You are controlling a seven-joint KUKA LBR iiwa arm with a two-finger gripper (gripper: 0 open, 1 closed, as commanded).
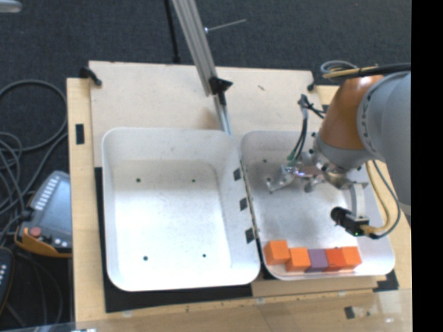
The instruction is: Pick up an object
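Observation:
A row of blocks lies along the front edge of the right bin (273,147): an orange block (278,250) at the left, another orange block (299,258), a purple block (318,259), and orange blocks (343,256) at the right end. My gripper (287,178) hangs over the middle of the right bin, well behind the row, reaching in from the right below the orange-banded wrist (346,116). Nothing shows between its fingers.
The left bin (173,206) sits beside the right one, sharing a central divider. A slanted aluminium pole (197,40) rises from the bench behind the bins. Cables and a teach pendant (48,213) lie on the floor at the left.

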